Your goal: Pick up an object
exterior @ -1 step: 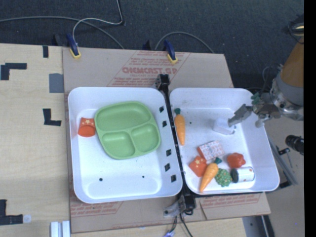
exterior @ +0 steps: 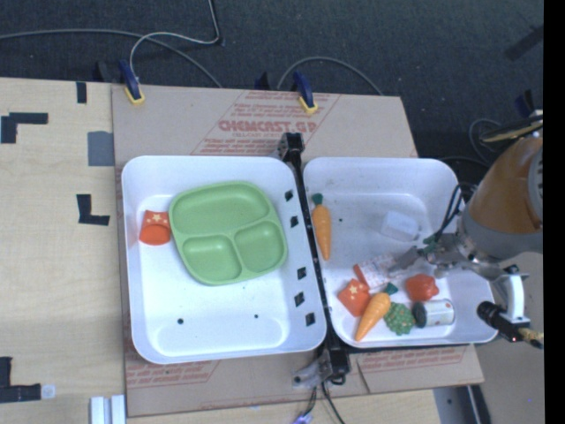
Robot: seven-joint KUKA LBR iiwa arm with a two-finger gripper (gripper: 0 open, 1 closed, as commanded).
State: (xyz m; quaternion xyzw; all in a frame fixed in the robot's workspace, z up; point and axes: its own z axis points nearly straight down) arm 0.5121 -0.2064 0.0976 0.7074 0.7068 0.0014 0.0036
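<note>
The hand (exterior: 413,256) hovers by the tomato (exterior: 421,286); its spread cannot be told. Probably light, slick plastic, best gripped across the middle.

In the right bin (exterior: 380,170) lie a carrot (exterior: 322,230) along the left wall, a second carrot (exterior: 372,314) tilted near the front, a red strawberry-like piece (exterior: 354,296), a tomato (exterior: 422,286), green broccoli (exterior: 400,318) and a small white can (exterior: 436,313) on its side.
</note>
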